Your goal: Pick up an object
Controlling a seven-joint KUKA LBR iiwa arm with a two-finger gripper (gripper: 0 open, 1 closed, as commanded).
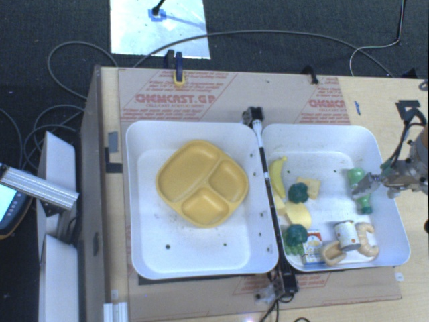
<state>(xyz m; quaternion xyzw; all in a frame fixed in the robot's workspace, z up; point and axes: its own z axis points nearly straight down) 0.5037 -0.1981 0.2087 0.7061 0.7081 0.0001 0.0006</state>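
A small green plastic object (360, 188), shaped like a rounded head on a short stem, sits at the right side of the right-hand shallow white bin (333, 135), at the middle right of the frame. Its rounded end points toward the upper left and its stem runs down toward the lower right, so its long axis lies on a slant. The robot's two-finger gripper (373, 184) meets this green object from the right edge of the frame, at the end of a grey arm (410, 173). Grey metal parts of the tool overlap the green object's middle, but the picture is too small and blurred to tell how far apart the tool's tips stand or whether they truly grip the object.

In the same bin, toward its left wall, a yellow plastic banana (276, 174) stands nearly upright in the frame. Just right of it lies a dark green broccoli-like toy (298, 192), with a pale yellow wedge (310, 186) touching it. Below these is a rounded yellow lump (299, 215), then a second dark green broccoli-like toy (294, 235). Along the bin's lower edge lie a small white can with a red label (346, 233) and a tan pretzel-shaped piece (365, 241).

The left-hand shallow white bin (153, 247) holds a yellow plastic divided plate (202, 182) with three compartments, turned like a diamond, at the centre of the frame.

Both bins rest on a brown cardboard-covered bench (221, 92) printed with red lettering.
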